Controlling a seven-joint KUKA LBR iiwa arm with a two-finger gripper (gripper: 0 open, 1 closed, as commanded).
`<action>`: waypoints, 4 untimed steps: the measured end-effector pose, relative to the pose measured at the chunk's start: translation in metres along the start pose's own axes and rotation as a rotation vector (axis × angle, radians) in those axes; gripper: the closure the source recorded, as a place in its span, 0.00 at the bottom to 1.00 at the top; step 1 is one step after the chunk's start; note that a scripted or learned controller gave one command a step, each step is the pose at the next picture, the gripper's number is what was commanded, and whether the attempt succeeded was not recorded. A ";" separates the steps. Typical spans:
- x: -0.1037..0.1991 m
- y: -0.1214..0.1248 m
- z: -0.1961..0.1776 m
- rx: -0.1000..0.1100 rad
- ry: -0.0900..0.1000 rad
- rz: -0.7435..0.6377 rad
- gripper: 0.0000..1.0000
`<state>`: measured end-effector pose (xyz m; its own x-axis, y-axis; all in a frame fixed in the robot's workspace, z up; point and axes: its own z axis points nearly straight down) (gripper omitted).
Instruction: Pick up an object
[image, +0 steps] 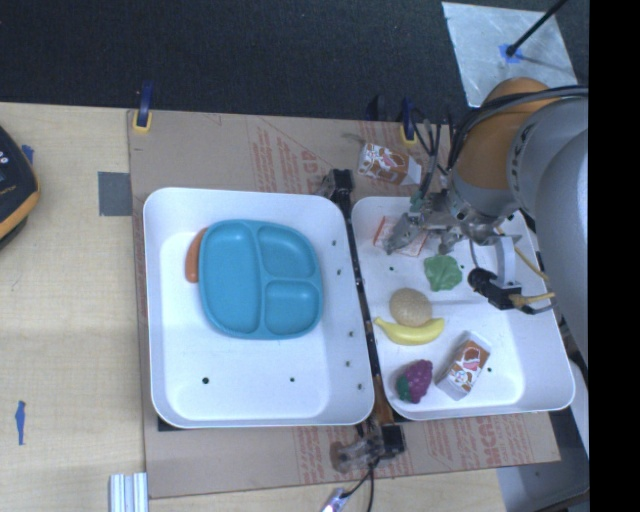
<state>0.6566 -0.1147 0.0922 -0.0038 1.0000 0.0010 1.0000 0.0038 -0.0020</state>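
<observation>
green, crinkly toy lettuce (442, 271) sits near the far edge of the right bin (540, 390), just beside the jaws (412, 236); i cannot tell their state. it looks light, soft plastic; pinching across its middle seems safest.

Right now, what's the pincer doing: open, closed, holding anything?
Pincer: cannot be told whether open or closed. It sits low over the far end of the right shallow white bin, near the green leafy toy vegetable; no object visibly held.
</observation>
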 end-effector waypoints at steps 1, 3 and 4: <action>-0.055 0.000 -0.092 -0.003 -0.003 0.001 0.00; -0.046 -0.039 -0.010 0.003 -0.003 -0.004 1.00; -0.046 -0.039 -0.010 0.003 -0.003 -0.004 0.00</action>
<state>0.6179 -0.1607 0.1023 -0.0078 1.0000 -0.0017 1.0000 0.0078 -0.0052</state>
